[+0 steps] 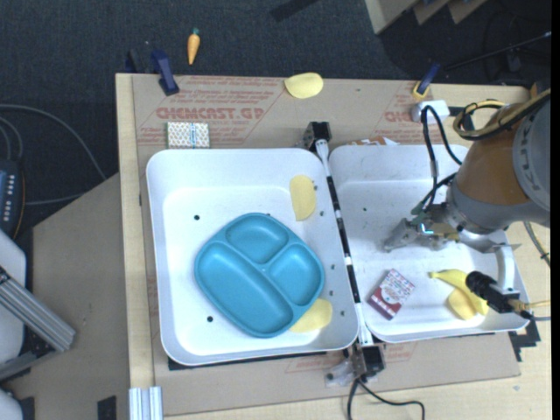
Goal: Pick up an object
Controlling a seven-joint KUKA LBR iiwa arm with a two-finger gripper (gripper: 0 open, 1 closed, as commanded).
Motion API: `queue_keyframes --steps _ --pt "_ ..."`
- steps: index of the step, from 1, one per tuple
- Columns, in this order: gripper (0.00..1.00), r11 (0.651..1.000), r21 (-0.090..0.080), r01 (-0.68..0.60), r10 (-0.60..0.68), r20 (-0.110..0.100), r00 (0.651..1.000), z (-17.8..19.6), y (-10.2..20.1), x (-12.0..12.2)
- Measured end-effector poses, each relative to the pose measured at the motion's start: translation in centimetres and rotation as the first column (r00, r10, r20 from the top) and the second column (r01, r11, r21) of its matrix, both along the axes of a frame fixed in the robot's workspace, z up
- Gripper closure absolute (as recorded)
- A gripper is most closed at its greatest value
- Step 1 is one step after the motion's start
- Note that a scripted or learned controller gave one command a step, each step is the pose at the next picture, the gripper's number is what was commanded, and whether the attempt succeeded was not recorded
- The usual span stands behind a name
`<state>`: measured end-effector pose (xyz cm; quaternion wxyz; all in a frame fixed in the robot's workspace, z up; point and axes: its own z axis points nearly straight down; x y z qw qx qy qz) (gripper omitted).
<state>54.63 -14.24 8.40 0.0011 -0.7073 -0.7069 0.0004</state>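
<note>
Counter (219,112) from my remote view: brown sheet with red lettering, two white bins side by side on it. Off its far left corner, on the dark floor, a small orange carrot-shaped toy (193,46); just beside it, at the corner, a blue clip (164,73). A small patterned packet (188,134) lies on the counter beyond the left bin.

Left bin (175,191): I see a blue divided plate (257,272), three compartments, lying flat near the middle and slightly tilted in plan. A pale yellow piece (303,197) rests against the bin's right wall, far side. A second pale yellow piece (313,316) sits partly under the plate's near right edge, touching it.

On the counter beyond the bins, a yellow lemon-like object (304,85).

Right bin (376,169): a small red-and-white packet (392,292) lies flat near the front, left of centre. To its right, a banana (460,293), close to the front right corner, with a black part of the arm's hardware lying across it.

Gripper (404,236) reaches in from the right, low over the middle of the right bin, fingers pointing left. I read the fingers as slightly apart, with nothing between them. Packet lies near the fingertips on the front side but apart from them; banana further right, under the wrist. Nothing has been picked up.
</note>
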Motion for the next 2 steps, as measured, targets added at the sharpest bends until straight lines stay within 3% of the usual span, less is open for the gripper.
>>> queue_keyframes --steps 1,2 --pt "0.0 1.0 0.0 0.0 0.0 -0.001 1.0 0.0 3.4 -6.8" --pt "0.0 1.0 0.001 -0.002 0.002 0.0 1.0 0.0 5.1 -6.7"
